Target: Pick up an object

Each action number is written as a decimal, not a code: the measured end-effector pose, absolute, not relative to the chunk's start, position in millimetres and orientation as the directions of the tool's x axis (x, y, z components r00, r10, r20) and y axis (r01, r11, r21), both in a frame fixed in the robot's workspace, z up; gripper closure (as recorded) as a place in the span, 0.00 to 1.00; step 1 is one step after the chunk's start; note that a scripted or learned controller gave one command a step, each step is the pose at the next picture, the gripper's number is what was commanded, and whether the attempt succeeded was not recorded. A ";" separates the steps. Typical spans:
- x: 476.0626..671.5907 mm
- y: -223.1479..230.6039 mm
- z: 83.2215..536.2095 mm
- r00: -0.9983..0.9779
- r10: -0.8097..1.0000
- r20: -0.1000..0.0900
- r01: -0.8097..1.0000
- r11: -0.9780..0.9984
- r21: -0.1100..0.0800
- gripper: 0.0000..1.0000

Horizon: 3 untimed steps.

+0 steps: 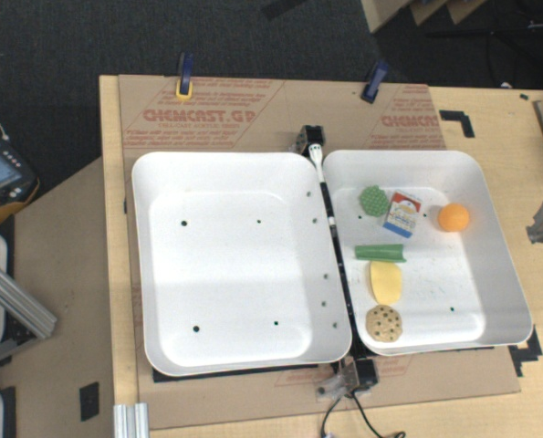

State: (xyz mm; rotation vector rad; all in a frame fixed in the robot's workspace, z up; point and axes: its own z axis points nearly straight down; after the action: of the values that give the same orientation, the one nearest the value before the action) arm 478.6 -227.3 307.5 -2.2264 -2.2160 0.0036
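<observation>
- All candidates sit in the right bin (490, 245): orange ball (453, 217), small carton (402, 214), green disc (374, 201), green bar (380, 254), yellow piece (387, 283), cookie (383, 323).
- We'd judge them light, toy-like; the ball is likely to roll and slip.
- Best bet: the carton, pinched across its flat sides.
- Gripper state: we cannot tell.

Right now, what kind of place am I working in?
Probably a lab test bench for pick-and-place trials: two white bins side by side on a clamped board, with small toy items like an orange ball and a cookie in the right one.
</observation>
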 end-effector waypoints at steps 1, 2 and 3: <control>480.4 -153.7 328.1 -0.008 1.000 0.002 1.000 0.008 0.002 1.00; 478.0 -228.2 298.1 0.007 1.000 -0.002 1.000 -0.007 -0.003 1.00; 480.5 -186.2 328.2 -0.005 1.000 -0.002 1.000 0.005 0.006 1.00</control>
State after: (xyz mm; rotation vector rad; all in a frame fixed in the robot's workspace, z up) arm 480.5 -186.2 328.2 -2.2199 -2.2304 -0.0046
